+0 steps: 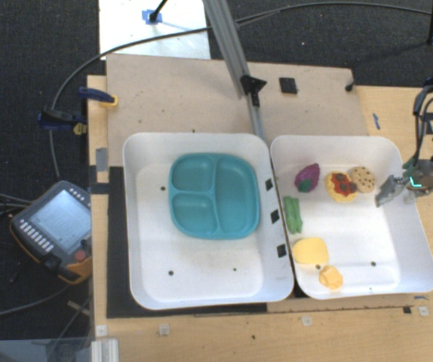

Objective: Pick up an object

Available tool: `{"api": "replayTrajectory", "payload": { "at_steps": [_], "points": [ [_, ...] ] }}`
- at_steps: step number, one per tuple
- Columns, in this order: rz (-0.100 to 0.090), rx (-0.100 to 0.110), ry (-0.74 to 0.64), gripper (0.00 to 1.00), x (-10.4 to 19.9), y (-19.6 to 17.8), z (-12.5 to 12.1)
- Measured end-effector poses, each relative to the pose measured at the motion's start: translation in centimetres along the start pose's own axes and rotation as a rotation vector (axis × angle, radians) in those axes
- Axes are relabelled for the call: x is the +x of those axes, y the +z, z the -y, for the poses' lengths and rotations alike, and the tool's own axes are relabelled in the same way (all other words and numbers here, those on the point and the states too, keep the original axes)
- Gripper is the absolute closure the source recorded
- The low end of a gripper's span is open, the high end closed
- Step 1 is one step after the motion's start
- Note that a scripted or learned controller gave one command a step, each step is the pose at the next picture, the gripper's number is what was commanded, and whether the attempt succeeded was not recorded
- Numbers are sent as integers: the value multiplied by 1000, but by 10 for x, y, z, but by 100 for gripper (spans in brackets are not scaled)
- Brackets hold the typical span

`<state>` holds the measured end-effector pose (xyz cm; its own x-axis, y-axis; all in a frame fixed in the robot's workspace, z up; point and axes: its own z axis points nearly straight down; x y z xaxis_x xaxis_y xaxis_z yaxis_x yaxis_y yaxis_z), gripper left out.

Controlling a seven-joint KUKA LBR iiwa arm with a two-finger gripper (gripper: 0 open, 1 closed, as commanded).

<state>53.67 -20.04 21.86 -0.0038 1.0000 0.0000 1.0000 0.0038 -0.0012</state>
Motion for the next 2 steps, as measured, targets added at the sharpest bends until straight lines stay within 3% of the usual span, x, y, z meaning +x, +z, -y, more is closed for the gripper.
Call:
{"api": "replayTrajectory", "payload": {
  "at_steps": [1, 2],
  "points": [
    [1, -3, -1, 0, 0, -1, -1],
    [0, 0, 3, 0, 0, 43, 5]
  ]
}}
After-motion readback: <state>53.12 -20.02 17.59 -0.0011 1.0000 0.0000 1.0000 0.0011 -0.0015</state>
